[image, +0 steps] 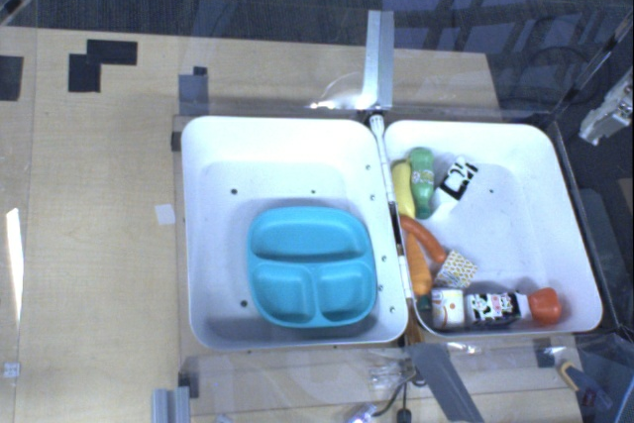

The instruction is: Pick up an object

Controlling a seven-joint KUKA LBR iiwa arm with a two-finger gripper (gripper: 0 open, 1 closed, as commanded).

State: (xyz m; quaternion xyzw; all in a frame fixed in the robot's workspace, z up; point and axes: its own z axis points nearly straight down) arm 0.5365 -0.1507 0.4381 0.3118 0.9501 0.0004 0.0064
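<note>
Pale arm end (608,117) sits at the view's right edge, outside the right white bin (515,136); can't tell its grip state. All pickable items lie to the view's left of it and nearer the camera, crowded vs. the bin's divider wall and near wall. Yellow banana-shaped toy (401,189) and orange carrot-shaped toy (421,255) run lengthwise along the divider. Bottle w/ black-and-white label and orange cap (497,306) lies on its side along the near wall, probably the easiest grab.
</note>
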